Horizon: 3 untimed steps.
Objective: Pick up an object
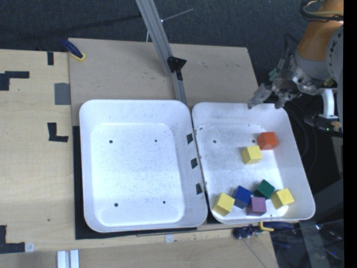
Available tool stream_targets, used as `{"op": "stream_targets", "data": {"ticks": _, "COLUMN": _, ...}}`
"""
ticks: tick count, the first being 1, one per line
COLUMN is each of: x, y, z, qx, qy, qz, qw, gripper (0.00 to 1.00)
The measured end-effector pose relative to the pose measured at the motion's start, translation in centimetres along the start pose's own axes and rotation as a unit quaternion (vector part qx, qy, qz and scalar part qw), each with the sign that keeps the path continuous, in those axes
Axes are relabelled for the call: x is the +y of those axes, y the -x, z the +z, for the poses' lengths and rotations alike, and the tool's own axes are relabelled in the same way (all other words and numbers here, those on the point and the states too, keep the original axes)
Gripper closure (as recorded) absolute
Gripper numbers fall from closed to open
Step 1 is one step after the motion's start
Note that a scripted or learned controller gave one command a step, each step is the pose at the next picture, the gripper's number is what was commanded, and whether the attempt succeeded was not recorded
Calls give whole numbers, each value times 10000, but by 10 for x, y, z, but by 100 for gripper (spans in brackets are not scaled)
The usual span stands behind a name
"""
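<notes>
Yellow blocks (251,154) number three; orange, blue, green, purple one each.

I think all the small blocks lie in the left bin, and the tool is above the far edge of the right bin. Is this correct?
Not quite: the camera view shows the blocks in the right bin, not the left bin. The tool is indeed above the right bin's far edge.
</notes>
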<state>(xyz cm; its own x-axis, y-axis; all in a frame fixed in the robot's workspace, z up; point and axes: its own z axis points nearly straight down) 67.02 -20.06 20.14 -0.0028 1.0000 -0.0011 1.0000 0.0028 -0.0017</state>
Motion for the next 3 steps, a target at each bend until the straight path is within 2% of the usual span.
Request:
{"op": "stream_targets", "data": {"ticks": 1, "x": 0, "y": 0, "z": 0, "qx": -3, "qy": -2, "qz": 1, "qw": 10000, "gripper": 0}}
{"op": "stream_targets", "data": {"ticks": 3, "x": 3, "y": -10, "z": 107, "qx": 0, "qy": -39, "qz": 5, "qw": 10000, "gripper": 0}}
